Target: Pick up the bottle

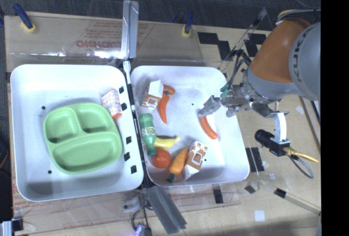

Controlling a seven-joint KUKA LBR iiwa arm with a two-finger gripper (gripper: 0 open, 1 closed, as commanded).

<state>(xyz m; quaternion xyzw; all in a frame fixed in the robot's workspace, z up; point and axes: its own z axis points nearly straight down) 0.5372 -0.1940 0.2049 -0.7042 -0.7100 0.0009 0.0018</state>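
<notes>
**Gripper parked over the wrong prize, bottle untouched**

Gripper [211, 106] first, then: it sits low over the right bin [232, 167], well to the right of the green bottle [146, 132], and its fingers look parted, the near tip just above the top end of an orange-red chilli pepper [209, 127]. Whether metal actually touches the pepper is too close to call from this angle, but nothing is clamped between the fingers. Released, empty-handed.

So the score on the task: nothing done yet, by my reading. The bottle lies flat against the left wall of the right bin, cap pointing away from us, no lift begun. Everything remains: cross the bin, line up, close, raise.

Working outward from the bottle now. Nearest us, just below and right of it, a tomato [160, 159], a carrot [178, 162] and a small printed carton [197, 155] crowd the front of the bin. Touching the bottle's right flank, a banana [165, 142]. Farther back, above the bottle, a second small carton [152, 95] and an orange pepper [164, 105]. Left of the bottle, across the divider, the green divided plate [82, 137] rests in the left bin [32, 79].
</notes>
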